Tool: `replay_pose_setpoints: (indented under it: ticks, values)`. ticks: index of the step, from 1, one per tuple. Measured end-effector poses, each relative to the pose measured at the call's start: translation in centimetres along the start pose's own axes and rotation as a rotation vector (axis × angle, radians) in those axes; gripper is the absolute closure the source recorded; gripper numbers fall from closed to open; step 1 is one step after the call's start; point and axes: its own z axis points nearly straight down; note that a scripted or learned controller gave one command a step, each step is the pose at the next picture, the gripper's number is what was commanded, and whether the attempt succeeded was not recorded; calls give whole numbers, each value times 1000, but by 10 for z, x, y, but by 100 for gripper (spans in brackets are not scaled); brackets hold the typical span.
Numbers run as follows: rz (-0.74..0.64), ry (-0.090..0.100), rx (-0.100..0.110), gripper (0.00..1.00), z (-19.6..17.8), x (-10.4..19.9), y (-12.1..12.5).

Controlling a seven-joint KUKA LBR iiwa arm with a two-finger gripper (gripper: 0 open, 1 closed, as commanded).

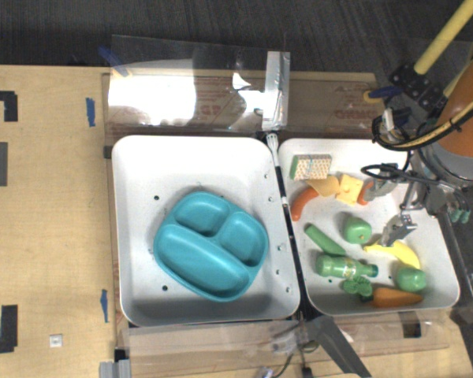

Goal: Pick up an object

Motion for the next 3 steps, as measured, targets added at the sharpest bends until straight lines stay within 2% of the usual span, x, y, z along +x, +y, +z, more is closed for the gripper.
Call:
replay_pose_setpoints:
  ticks: [1, 2, 3]
  values:
    - [16, -2, 0, 0, 122, -19, -46]
    - [34, 15, 0, 0, 126, -120, -46]
    - [103, 11, 8, 0, 126, -117, -37]
